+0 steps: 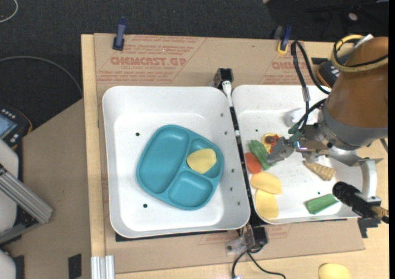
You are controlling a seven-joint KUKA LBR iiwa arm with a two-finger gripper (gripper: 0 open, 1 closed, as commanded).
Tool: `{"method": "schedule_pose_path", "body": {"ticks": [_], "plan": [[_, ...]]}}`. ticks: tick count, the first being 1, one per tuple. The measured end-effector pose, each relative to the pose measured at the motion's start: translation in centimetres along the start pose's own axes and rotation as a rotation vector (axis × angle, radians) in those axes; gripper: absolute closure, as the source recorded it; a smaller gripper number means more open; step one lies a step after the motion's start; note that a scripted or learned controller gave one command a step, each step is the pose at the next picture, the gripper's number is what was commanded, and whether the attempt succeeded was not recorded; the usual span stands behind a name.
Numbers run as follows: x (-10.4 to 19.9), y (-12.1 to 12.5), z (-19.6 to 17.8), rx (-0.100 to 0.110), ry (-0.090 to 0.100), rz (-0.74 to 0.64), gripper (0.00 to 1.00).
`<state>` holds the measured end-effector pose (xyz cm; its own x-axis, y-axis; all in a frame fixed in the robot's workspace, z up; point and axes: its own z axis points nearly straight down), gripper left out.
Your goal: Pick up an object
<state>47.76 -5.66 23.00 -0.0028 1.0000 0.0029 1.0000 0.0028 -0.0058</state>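
The tool [279, 148] hangs low over the right bin [281, 100], reaching in from the right; whether its fingers are apart or together I cannot tell, and nothing can be seen held. Directly at its tip lies a cluster of candidates for picking: a green piece [259, 153], a red piece [252, 162] beside that, and a small red-and-yellow piece [270, 141] just above. A little nearer the camera than the tip sit two yellow pieces [266, 192]. Behind the tool, under the arm, lie a tan cone [320, 170] and a green block [321, 204]. The tool's low position suggests it is aiming at the cluster.

Farther out, across the divider, the left bin [123, 148] holds a teal divided plate [173, 166] with a pale yellow piece [201, 160] in one compartment. Both bins rest on a cardboard sheet [154, 58] on the worktop, clipped at the far edge; dark carpet [62, 0] lies beyond.
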Motion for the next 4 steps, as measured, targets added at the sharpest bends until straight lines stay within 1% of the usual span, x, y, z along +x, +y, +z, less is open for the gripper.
{"method": "schedule_pose_path", "body": {"ticks": [1,2,3,4], "plan": [[2.4,0.2,0.9,-0.002,-0.001,0.0,0.0],[8.1,0.3,-9.5,-0.017,0.0,-0.005,0.0],[7.8,0.2,-10.0,-0.009,-0.003,0.001,1.0],[2.4,0.0,1.2,0.005,-0.003,0.01,1.0]]}}
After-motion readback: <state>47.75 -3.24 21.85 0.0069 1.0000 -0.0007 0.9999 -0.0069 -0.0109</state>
